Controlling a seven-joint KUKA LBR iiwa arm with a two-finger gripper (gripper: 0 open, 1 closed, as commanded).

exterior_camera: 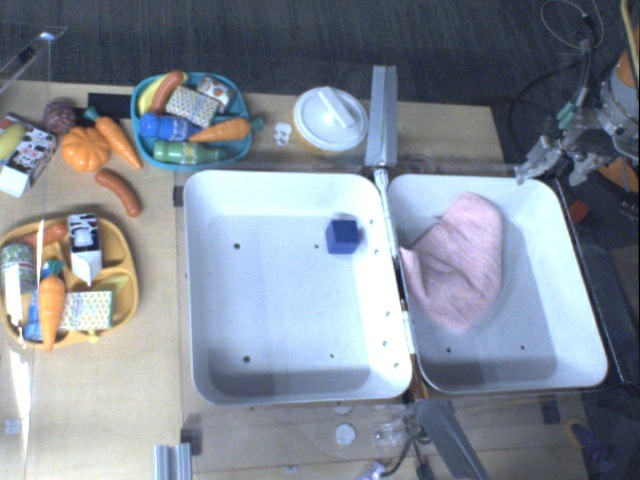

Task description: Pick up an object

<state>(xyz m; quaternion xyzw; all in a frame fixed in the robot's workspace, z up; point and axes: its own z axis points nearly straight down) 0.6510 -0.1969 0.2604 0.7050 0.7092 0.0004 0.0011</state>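
A small blue cube (343,235) rests in the left bin (230,298), close to its far right corner. In the right bin (540,338) lies a crumpled pink cloth (460,263), covering the bin's left half. My gripper (553,169) hangs over the far right corner of the right bin, up and to the right of the cloth and apart from it. Its fingers stand open with nothing between them.
Left of the bins are a yellow tray (120,288) and a blue bowl (235,148), both with toy food, and loose toy vegetables (100,148). A white lidded bowl (331,118) sits behind the bins. A metal divider (379,118) stands between them.
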